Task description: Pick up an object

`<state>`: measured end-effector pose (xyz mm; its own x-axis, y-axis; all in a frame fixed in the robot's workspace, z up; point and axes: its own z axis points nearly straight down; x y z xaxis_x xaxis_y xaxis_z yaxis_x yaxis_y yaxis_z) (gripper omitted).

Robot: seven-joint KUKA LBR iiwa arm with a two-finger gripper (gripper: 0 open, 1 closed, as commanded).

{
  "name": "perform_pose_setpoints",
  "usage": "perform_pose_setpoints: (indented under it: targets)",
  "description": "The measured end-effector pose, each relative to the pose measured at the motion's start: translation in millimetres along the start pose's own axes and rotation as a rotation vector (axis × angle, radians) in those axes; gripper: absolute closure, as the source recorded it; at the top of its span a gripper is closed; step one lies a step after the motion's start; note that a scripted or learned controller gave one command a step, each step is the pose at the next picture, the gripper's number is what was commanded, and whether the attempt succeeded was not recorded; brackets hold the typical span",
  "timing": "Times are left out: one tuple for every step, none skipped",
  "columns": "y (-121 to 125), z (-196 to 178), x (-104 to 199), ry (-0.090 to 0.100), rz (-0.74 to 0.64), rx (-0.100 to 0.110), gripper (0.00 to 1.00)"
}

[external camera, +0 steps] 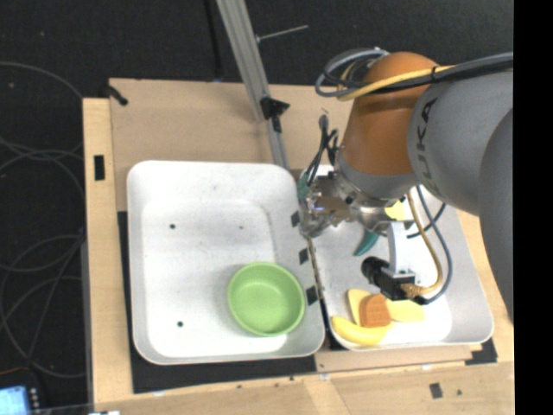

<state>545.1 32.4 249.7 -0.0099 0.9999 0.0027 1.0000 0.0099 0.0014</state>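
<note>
A thick grey arm (pixel 471 137) is seen at the right of the frame, its casing smooth and rounded. A broad orange band (pixel 386 111) is wrapped around it above the wrist, and dark lettering is printed on the grey shell just beside the band. Thin cables (pixel 350 66), black and grey, are looped over the top of the orange section. More cables (pixel 432 249), some yellowish, are hung below the wrist at right centre.

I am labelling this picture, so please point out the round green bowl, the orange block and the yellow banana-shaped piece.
round green bowl (pixel 265 298): camera view, inner bottom.
orange block (pixel 374 311): camera view, top face.
yellow banana-shaped piece (pixel 354 331): camera view, middle of curve.
</note>
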Motion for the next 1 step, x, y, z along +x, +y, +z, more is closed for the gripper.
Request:
perform_pose_setpoints:
  targets:
    - [-1.8,-5.8,46.7,-0.002,0.005,0.002,1.0]
